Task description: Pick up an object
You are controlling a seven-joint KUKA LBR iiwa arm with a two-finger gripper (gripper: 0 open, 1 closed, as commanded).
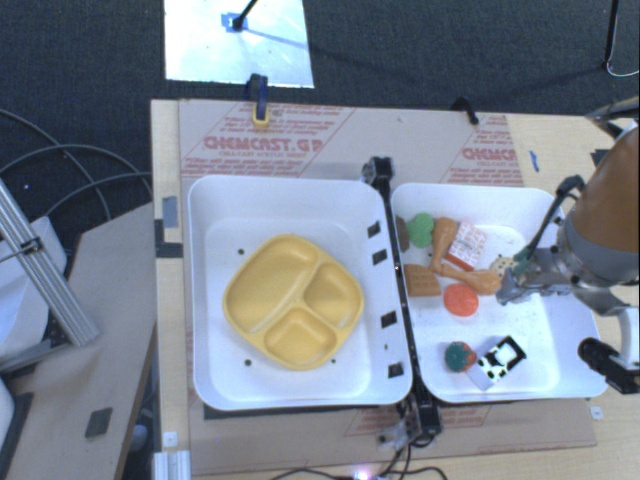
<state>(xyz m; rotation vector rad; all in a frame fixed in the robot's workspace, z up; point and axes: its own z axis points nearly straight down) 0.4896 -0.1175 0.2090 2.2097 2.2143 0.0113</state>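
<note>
My arm reaches in from the right edge of the frame, orange band high at the wrist, and my gripper (512,286) sits low over the right bin (540,368), just beside the orange carrot-like piece (478,281) and red disc (461,300). Whether my fingers are apart or together I cannot tell. The yellow tray (292,300) lies in the left bin (215,268).

Slanted overhead view of both bins (300,193)
</note>
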